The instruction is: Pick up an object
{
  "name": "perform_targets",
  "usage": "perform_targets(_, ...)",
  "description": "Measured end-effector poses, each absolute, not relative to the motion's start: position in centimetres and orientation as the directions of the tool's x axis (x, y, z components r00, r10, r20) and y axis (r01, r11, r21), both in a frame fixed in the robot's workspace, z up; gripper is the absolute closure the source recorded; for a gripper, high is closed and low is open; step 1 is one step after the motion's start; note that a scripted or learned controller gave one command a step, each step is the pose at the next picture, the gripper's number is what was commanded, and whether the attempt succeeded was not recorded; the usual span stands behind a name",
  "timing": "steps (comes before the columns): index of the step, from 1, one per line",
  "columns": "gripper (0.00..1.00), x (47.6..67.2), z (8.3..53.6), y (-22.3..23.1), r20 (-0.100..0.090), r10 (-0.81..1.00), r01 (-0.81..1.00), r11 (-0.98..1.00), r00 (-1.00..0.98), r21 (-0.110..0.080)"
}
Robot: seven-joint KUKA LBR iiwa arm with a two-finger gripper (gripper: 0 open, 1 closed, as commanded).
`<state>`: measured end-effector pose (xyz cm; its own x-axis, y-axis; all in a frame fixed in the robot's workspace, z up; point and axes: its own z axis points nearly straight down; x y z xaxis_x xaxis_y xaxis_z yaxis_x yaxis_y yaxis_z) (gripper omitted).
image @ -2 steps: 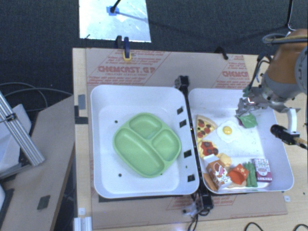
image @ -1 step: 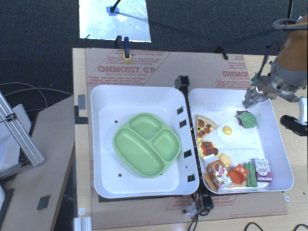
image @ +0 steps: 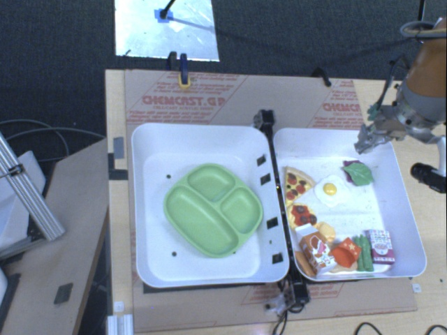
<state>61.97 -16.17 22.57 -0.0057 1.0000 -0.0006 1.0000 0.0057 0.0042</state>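
The right bin (image: 391, 160) holds several toy foods: a green leafy piece (image: 359, 173), a fried egg (image: 330, 190), a pizza slice (image: 299, 182), a second pizza-like piece (image: 302, 215), a red and white packet (image: 316, 251), an orange piece (image: 345, 252), a green vegetable (image: 364, 250) and a small carton (image: 380, 246). My gripper (image: 366, 142) hangs over the bin's far right part, just above and beyond the green leafy piece. Nothing shows between its fingers.
The left bin (image: 150, 159) holds a green divided plate (image: 213, 209). A black divider with clips (image: 274, 187) separates the bins. Cardboard (image: 209, 100) lies under both. A blue and yellow clamp (image: 183, 70) stands at the back edge.
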Motion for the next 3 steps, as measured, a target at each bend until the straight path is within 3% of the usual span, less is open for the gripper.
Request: perform_targets(3, 1.00, 59.5, 21.7, -1.1, 0.003, 1.000, 1.000, 0.009, -0.009, -0.001)
